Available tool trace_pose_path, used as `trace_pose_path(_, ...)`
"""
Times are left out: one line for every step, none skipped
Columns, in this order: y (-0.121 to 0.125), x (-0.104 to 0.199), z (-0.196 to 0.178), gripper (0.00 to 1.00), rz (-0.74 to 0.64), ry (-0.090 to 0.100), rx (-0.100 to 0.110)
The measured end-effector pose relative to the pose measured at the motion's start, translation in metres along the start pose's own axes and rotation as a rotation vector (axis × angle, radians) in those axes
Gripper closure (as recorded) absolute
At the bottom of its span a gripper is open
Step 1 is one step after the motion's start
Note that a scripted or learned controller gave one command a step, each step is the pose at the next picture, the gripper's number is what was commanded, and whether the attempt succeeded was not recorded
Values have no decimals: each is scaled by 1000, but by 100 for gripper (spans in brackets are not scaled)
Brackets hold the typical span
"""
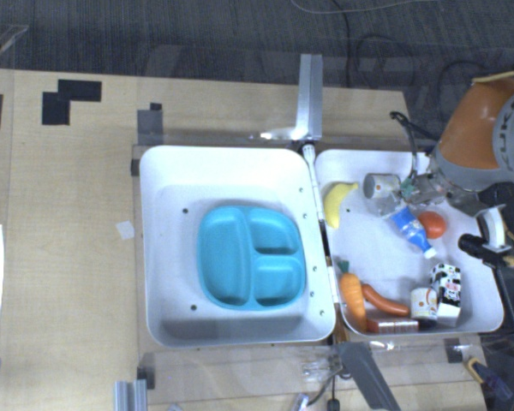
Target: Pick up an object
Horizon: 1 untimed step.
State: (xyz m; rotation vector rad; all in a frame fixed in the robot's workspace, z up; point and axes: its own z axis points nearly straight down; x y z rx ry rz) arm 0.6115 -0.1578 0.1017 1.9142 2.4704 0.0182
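You've got the gripper (404, 188) hanging right over the blue bottle (410, 229) in the right bin (488, 319), can't tell its grip

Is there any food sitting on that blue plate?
Empty. The blue plate lies flat in the left bin, all three compartments bare.

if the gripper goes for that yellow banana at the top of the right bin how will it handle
The banana looks like a smooth moulded toy, so probably stiff and light. Its curved, glossy skin could slip out of a two-finger pinch. It lies against the right bin's wall by the divider, so a push would likely slide or pivot it along the wall rather than roll it.
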Motion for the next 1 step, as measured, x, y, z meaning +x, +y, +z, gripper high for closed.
trace_pose_path(57, 75, -85, 100, -35, 4, 12)
